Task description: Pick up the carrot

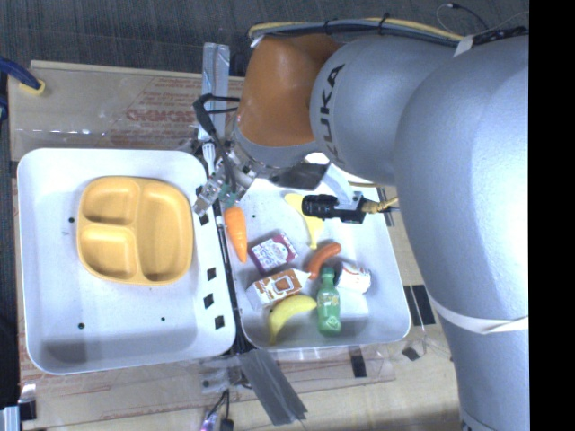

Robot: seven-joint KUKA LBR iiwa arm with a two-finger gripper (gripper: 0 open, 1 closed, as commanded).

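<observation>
Dark ribbed floor, pale wooden bench with faint, perhaps printed, lettering

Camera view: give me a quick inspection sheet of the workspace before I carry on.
Surface: two white bins, left bin, right bin.
Job's things: carrot lying in right bin by the divider.
Clutter: yellow plate in left bin; banana, green bottle, two small cartons in right bin.
Grippers: gripper just above the carrot's top end.
Cables: black cable beside the wrist.
Surroundings: cardboard under bins.
</observation>
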